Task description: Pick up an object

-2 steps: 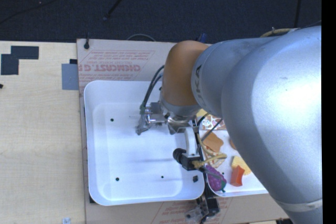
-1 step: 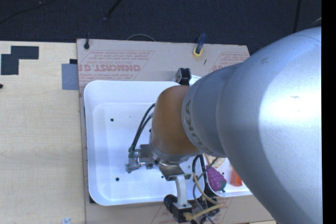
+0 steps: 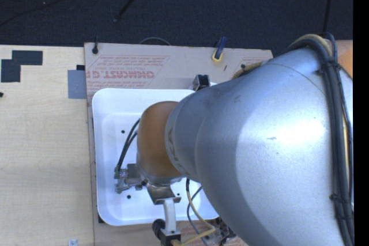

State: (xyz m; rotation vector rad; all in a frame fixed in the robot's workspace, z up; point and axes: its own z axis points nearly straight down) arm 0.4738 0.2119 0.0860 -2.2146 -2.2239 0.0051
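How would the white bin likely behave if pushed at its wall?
The white bin looks like thin, shallow plastic, so it is probably light and apt to slide on the cardboard sheet. Its low wall might flex rather than tip.

Red print on the cardboard sheet [image 3: 132, 69] along the bench's far edge, behind the white bin [image 3: 106, 106]; upside down and mirrored from this view, letters not legible. Smaller red lines below it, unreadable too.

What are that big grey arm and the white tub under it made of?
The arm looks like painted or brushed metal: smooth grey with a soft sheen. The white bin seems to be moulded plastic, glossy, with rounded corners. Neither can be confirmed by look alone.
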